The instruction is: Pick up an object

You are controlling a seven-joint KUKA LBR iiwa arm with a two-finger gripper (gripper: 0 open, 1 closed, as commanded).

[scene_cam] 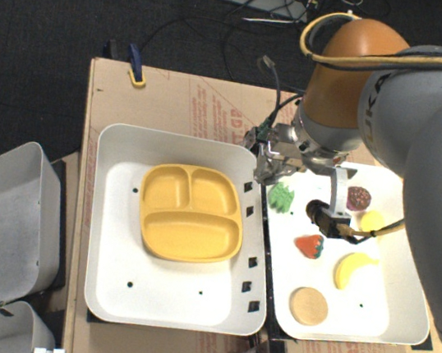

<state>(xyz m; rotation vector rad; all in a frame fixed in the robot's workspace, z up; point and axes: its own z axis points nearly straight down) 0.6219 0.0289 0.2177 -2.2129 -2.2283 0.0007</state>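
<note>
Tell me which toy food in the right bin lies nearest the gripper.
The green leafy piece, at the bin's upper left, just below the gripper. The strawberry, banana and round cookie lie farther down.

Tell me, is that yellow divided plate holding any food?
Empty. The yellow plate in the left bin shows three bare compartments; the toy foods lie in the right bin.

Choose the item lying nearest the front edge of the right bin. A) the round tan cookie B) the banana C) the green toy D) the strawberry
A: the round tan cookie lies lowest in the right bin, below the banana and strawberry.
</note>
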